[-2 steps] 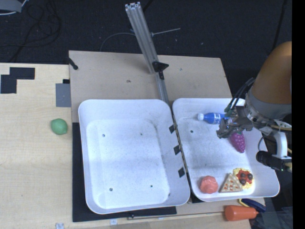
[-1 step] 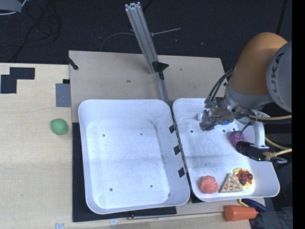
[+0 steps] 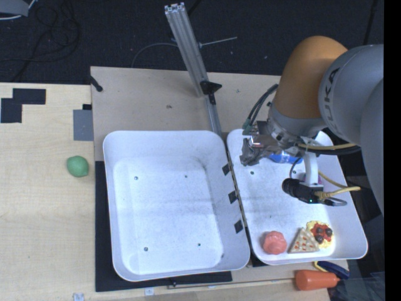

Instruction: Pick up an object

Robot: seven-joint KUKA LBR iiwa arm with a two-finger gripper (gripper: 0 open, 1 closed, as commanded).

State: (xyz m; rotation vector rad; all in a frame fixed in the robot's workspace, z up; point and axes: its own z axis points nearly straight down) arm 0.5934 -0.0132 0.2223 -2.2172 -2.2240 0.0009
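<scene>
While my arm (image 3: 326, 86) hangs over the right bin (image 3: 351, 246), jaws near its top left corner and I cannot tell their state, I see a red ball (image 3: 273, 242) beside a pizza slice toy (image 3: 312, 237) at the bin's front, green ball (image 3: 78, 166) on the desk (image 3: 37, 218).

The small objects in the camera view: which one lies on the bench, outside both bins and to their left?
The green ball. It rests on the wooden bench left of the left bin, while the red ball and the pizza slice toy lie inside the right bin.
</scene>
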